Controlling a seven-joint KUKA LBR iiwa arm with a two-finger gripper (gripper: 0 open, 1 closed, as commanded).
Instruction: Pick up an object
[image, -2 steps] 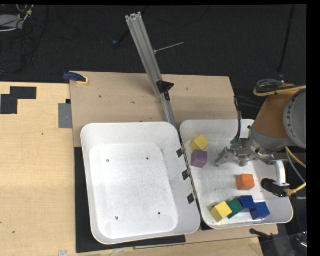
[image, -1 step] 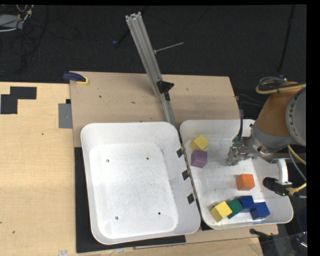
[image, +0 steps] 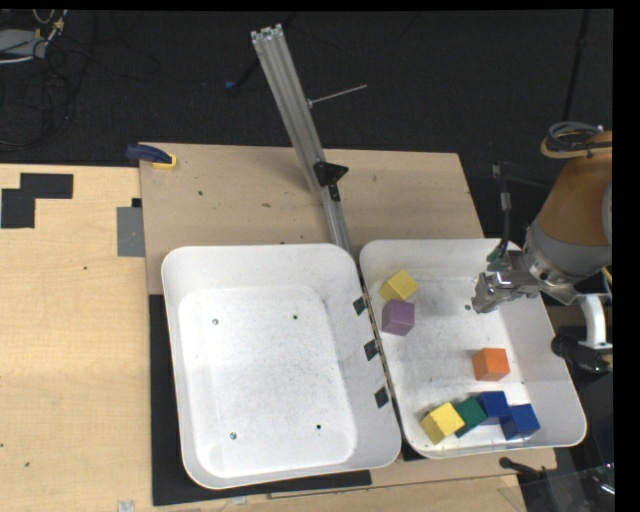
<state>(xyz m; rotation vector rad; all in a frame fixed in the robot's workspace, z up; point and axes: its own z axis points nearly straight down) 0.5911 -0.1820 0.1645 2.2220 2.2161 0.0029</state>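
White plastic is your stage here: from the camera view above the table you have two shallow bins side by side, the left bin (image: 265, 360) and the right bin (image: 455, 275), which holds all the blocks. Your arm (image: 575, 215) comes in from the right, grey with its orange band, and the jaws (image: 487, 296) hang over the right bin's upper right part, above bare white floor. Whether those jaws are spread or pressed together you cannot tell from here; the tip is small and dark against the wrist. No block shows at their tip, so by my reading the pick is not yet made. Now your candidates: a yellow cube (image: 399, 285) and a purple cube (image: 398, 317) sit close together near the left wall of the right bin, well apart from the jaws. An orange cube (image: 490, 364) sits alone, below the jaws and the nearest of the lot. Down at the front edge there's a huddle: a second yellow block (image: 441, 422), a green block (image: 470, 414) and two blue blocks (image: 505, 414) crowded together. In my judgement everything is left to do: choose a block, descend, close and lift. The orange one looks the cleanest target, with room around it.
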